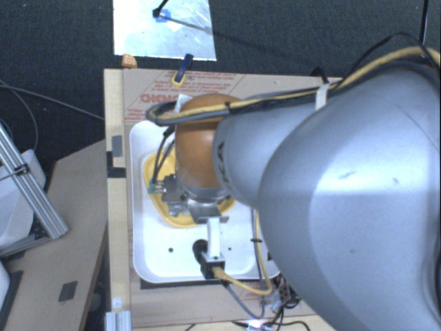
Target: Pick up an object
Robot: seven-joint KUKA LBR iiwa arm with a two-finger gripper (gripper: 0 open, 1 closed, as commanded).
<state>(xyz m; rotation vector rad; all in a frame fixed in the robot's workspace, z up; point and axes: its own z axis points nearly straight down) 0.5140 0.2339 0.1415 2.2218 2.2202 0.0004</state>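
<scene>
A yellow, flat, rounded object lies in the left white bin, toward its far left part. My gripper hangs right over it, below the orange band of the wrist. The wrist hides most of the yellow object; its left and near edges stick out from under the gripper. I cannot tell whether the gripper touches it. The grey arm covers the right bin.
The bins sit on a cardboard sheet with red print. A small blue and yellow item lies at its far edge, with a shiny sheet beyond. An aluminium frame stands at the left.
</scene>
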